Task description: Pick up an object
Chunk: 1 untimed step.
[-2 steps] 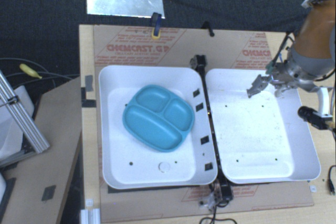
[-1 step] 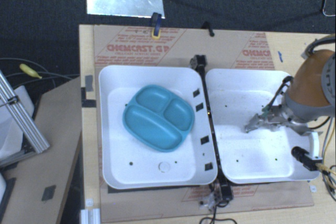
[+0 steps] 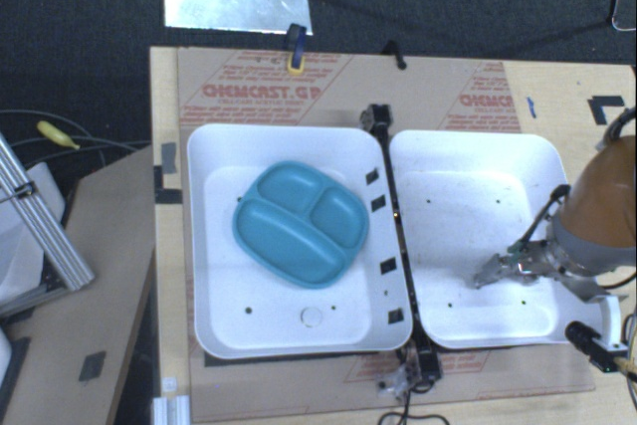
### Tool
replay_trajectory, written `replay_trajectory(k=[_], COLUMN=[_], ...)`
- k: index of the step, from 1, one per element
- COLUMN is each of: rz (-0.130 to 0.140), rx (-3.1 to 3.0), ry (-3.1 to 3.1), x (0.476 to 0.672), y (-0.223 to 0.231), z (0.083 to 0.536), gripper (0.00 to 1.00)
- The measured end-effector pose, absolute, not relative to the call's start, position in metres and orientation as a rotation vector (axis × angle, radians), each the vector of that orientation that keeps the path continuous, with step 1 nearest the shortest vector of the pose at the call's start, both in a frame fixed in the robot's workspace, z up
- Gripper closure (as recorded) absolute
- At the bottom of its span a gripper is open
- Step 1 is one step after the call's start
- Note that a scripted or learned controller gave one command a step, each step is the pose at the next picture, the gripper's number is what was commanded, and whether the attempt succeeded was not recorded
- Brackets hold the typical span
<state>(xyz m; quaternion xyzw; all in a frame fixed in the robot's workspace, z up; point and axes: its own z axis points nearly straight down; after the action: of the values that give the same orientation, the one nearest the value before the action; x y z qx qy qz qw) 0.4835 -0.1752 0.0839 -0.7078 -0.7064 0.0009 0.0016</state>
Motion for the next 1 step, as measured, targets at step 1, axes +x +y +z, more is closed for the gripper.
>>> replay_trajectory(k=[1], rz=[-0.011], rx=[-2.223], ry=[-2.237], x=[0.4893], y=[-0.1591], z=[0.2026], gripper=[0.0])
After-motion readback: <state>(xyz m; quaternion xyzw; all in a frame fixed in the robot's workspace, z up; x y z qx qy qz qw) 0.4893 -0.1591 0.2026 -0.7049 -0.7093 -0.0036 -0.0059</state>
